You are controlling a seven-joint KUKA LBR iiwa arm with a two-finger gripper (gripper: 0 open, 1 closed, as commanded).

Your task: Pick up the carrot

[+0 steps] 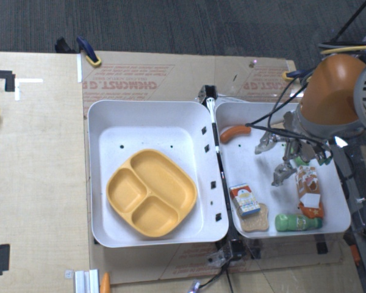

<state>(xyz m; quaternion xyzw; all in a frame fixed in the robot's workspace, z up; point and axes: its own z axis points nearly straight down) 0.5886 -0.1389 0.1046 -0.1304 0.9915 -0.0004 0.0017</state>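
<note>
Figure: right bin, as I viewed it remotely. The slim orange carrot lay at the upper left of the right-hand shallow white bin, close to the wall it shares with the left-hand white bin. The metal two-finger gripper hung spread and held nothing, off to the carrot's right, nearer the bin's middle.

Risks, as I judged them: a descent from there would meet bare floor, and a closure beside that wall might roll the carrot or nip the rim.

Count: one carrot; one red-and-blue small carton; one tan slice of bread; one green bottle lying flat; one orange-and-white packet; one yellow three-compartment plastic tray; two bins.
</note>
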